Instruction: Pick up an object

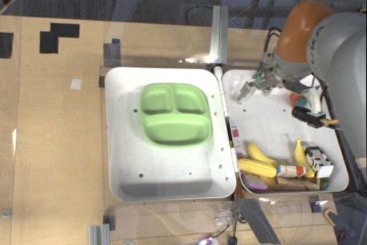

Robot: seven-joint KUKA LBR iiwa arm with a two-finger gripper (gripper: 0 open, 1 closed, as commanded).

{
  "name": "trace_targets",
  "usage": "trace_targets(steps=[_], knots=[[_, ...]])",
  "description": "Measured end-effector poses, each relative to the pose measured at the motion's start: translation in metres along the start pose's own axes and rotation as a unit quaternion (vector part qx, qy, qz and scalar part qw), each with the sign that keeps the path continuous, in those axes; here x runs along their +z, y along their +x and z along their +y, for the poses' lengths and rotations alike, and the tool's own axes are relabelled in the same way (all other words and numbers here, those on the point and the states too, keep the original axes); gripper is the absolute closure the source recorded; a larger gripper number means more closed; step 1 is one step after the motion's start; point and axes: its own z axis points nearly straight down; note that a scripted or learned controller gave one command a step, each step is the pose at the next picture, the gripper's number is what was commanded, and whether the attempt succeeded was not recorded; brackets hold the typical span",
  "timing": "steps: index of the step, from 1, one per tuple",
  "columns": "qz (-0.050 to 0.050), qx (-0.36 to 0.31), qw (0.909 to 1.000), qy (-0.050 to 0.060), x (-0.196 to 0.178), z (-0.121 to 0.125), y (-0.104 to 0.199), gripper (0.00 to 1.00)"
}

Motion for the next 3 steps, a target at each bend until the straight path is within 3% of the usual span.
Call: trace_targets(steps=[1, 2, 3], knots=[[-0.002, -0.011, 0.9999, -0.003, -0.018, -0.012, -0.043, 0.0], [-0.002, 0.01, 0.9999, -0.002, -0.019, -0.009, -0.03, 0.0], [-0.002, -0.125, 0.9922, -0.003, -0.099, 0.0, 0.025, 0.0]])
